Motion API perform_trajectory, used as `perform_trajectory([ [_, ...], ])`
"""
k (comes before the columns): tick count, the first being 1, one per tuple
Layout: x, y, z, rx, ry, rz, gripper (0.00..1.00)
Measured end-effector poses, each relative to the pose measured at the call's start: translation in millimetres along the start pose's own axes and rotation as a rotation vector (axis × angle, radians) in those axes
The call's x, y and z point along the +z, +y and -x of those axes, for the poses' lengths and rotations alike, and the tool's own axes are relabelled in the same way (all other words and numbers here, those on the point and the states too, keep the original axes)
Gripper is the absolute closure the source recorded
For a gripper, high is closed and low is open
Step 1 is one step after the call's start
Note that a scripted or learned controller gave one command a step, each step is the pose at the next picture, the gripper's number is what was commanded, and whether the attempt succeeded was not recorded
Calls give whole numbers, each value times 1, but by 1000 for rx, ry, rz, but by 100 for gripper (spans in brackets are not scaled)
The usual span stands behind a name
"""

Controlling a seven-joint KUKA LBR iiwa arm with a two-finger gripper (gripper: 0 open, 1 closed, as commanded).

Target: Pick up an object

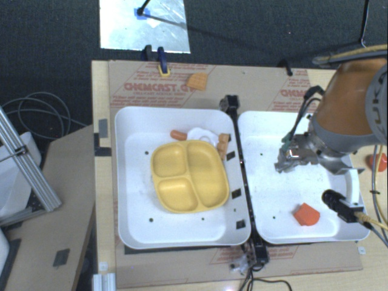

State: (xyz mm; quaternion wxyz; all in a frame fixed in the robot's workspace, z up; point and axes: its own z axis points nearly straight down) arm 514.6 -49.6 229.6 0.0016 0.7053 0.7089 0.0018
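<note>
Nearest the camera, we note an orange plastic block [307,214] lying on the floor of the right shallow white bin [273,193], toward its near right corner and clear of the walls. It is the only loose item we record in that bin. Farther in, the metal two-finger gripper [286,162] stands over the middle left part of the same bin, well apart from the orange plastic block. From this angle we cannot tell whether it is open or closed, nor whether it touches the bin floor. The grey arm with the orange band [351,102] reaches to it from the right. In the left shallow white bin [130,180], a yellow three-compartment plastic plate [189,176] lies flat near the centre. Just beyond its far edge we see a small orange sausage-shaped piece [179,135], a white rounded object [203,134] partly hidden by the plate's rim, and a small tan block [224,143] near the bin's right wall. Both bins rest side by side on a cardboard-covered surface [260,83] with red printing. On the far part of it lies a flat tan-orange piece [197,81], outside either bin. A blue and yellow clamp [162,60] grips the far edge. Beyond it, a silver foil sheet [144,17] lies on the dark floor [48,41].
</note>
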Motion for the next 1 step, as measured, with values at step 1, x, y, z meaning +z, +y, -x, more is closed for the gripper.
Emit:
perform_trajectory([
  [1,-1,-18,-33,-2,1,-4,100],
])
